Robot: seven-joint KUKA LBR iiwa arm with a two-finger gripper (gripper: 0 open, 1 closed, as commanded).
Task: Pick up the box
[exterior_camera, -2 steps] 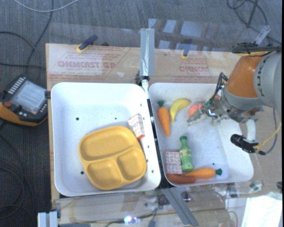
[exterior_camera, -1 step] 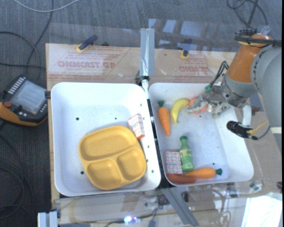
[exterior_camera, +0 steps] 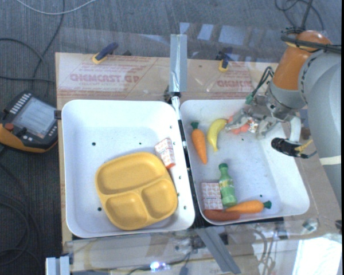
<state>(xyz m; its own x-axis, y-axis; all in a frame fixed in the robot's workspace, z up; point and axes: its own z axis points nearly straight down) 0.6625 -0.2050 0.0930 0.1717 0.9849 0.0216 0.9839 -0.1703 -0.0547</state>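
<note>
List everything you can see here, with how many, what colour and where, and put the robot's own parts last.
bins: 2, white, side by side on the bench
tray: 1, yellow, left bin
boxes: 2, red and white, one in each bin
carrots: 2, orange, right bin
banana: 1, yellow, right bin
bottle: 1, green, right bin
sausage: 1, red, right bin's near edge
pendant: 1, orange and black, floor at left
arm: 1, grey with orange band
gripper: 1, right bin's far side
</note>
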